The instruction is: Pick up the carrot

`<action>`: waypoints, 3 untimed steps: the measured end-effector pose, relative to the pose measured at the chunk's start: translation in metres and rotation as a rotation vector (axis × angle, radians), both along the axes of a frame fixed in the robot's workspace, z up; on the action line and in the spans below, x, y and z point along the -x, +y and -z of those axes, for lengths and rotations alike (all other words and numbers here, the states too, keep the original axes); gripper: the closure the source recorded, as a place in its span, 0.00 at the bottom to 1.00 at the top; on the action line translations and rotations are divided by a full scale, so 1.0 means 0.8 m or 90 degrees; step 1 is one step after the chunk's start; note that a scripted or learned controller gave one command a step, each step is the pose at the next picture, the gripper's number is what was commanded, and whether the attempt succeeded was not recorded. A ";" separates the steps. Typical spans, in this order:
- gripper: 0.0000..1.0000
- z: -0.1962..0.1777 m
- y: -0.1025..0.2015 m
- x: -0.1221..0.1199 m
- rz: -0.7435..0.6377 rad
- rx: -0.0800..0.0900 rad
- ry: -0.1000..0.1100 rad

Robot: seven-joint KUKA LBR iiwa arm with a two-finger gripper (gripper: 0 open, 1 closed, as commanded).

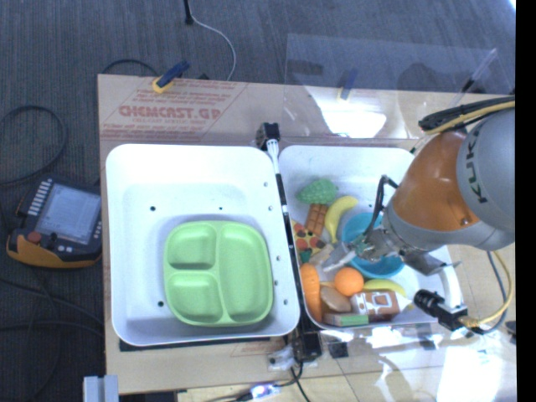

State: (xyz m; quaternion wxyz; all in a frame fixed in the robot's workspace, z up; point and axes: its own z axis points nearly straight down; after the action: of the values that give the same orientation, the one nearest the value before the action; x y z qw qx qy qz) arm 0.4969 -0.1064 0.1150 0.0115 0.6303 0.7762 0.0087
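You are looking down on the pale brown surface (167,111) with its two shallow white bins set side by side. The left white bin (134,182) holds a light green plastic tray with three compartments (219,272). The right white bin (352,162) is crowded with toy food. Your target, the small orange plastic carrot (311,288), lies near that bin's front left corner, close against the wall that divides the two bins. Just to its right sits a round orange ball-shaped fruit (348,281), and in front of that a brown and red packet (373,306). Further back you can see a green broccoli-like piece (318,192), a yellow banana (337,212) and a blue bowl (374,262). The grey arm with its orange band (435,195) reaches in from the right, and the tool (366,246) sits low over the blue bowl, to the right of and behind the carrot. You cannot tell how far the tool is open, nor whether it has hold of anything.
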 end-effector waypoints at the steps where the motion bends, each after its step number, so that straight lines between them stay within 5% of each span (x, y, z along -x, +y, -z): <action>1: 0.00 0.029 0.005 0.007 0.250 -0.003 0.002; 2: 1.00 0.008 0.001 -0.005 0.247 0.001 -0.019; 3: 0.00 0.015 0.003 0.003 0.248 -0.001 -0.004</action>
State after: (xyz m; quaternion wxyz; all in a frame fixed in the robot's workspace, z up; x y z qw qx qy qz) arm 0.4947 -0.1041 0.1028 0.0147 0.7685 0.6396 0.0087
